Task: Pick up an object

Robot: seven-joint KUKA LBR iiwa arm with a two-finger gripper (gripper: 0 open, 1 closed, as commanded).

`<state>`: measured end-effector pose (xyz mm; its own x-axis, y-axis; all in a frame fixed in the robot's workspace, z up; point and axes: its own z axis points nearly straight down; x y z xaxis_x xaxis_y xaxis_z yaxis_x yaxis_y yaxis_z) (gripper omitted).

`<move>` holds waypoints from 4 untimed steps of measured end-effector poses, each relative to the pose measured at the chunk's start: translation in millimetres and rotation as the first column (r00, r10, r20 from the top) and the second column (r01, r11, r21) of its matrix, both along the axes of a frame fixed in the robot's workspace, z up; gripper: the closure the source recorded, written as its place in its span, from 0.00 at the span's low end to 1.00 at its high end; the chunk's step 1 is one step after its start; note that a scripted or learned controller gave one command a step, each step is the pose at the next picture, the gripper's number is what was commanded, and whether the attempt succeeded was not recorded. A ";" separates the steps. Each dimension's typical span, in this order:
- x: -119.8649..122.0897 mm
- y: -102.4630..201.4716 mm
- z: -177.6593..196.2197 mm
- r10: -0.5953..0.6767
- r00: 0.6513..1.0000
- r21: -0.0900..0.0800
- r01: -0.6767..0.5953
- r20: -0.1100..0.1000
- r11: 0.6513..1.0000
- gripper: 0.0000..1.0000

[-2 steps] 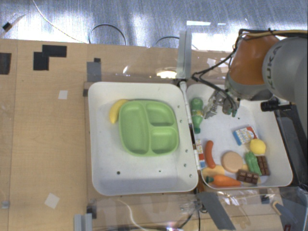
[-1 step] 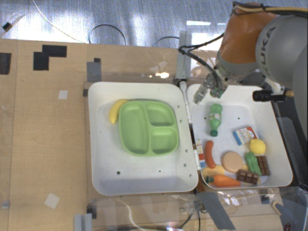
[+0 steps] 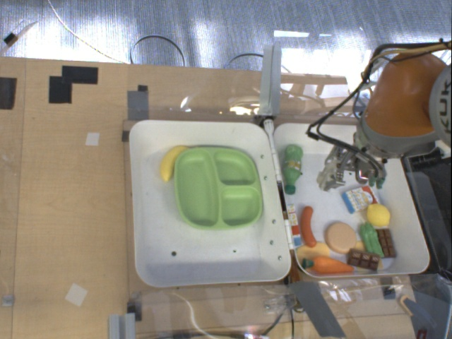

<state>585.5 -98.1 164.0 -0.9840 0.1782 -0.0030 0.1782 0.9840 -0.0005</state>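
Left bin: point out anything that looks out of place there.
The banana lies in the left bin partly tucked under the rim of the green divided plate, not in a compartment. The other toy foods all sit in the right bin.

A wooden bench [image 3: 63, 210] carries two white bins. The left bin [image 3: 205, 260] and right bin [image 3: 413, 239] sit side by side, touching. Black squares [image 3: 70, 82] mark the bench's far left corner. Thin cables [image 3: 155, 44] loop over the grey floor [image 3: 176, 13] beyond.
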 end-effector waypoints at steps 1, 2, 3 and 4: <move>22.9 82.0 20.5 -0.230 0.973 0.004 0.230 0.002 0.973 1.00; -11.8 174.4 28.6 -0.459 0.888 0.004 0.459 -0.002 0.888 1.00; 10.0 114.0 43.9 -0.173 0.985 0.001 0.173 0.002 0.985 1.00; 68.9 104.3 93.3 -0.238 0.971 0.004 0.238 0.008 0.971 1.00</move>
